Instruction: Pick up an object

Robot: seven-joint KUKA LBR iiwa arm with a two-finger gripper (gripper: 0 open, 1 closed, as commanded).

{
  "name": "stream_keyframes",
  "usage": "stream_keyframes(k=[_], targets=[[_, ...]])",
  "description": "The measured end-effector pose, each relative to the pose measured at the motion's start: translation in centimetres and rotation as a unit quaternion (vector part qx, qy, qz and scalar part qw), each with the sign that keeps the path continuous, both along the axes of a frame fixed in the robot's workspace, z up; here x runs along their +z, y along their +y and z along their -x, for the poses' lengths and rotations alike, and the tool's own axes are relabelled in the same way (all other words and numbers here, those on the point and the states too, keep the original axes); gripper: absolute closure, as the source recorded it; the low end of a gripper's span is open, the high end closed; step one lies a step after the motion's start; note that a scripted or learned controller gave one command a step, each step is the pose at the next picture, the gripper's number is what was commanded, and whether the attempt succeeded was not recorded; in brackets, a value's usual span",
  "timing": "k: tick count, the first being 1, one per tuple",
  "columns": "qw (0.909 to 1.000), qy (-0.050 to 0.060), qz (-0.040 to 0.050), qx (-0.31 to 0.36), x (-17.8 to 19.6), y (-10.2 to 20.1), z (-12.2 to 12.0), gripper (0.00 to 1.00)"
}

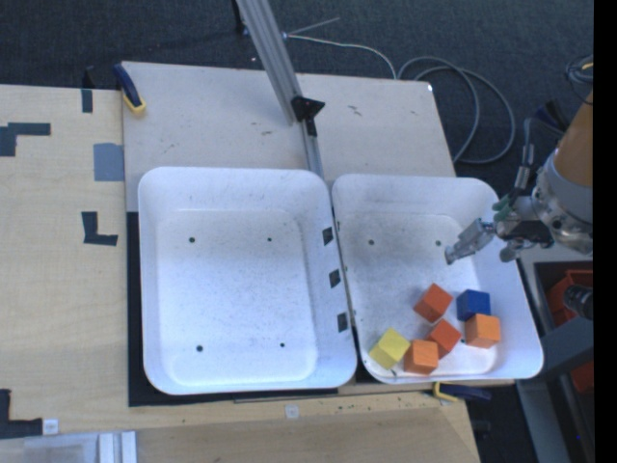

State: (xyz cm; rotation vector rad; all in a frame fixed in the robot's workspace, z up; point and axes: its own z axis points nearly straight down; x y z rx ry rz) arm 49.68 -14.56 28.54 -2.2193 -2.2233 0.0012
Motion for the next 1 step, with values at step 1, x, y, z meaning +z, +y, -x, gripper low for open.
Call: stream_keyframes(k=[1], targets=[[1.0000,-0.004,0.0001,0.002,15.50,8.17,-1.62,0.00]])
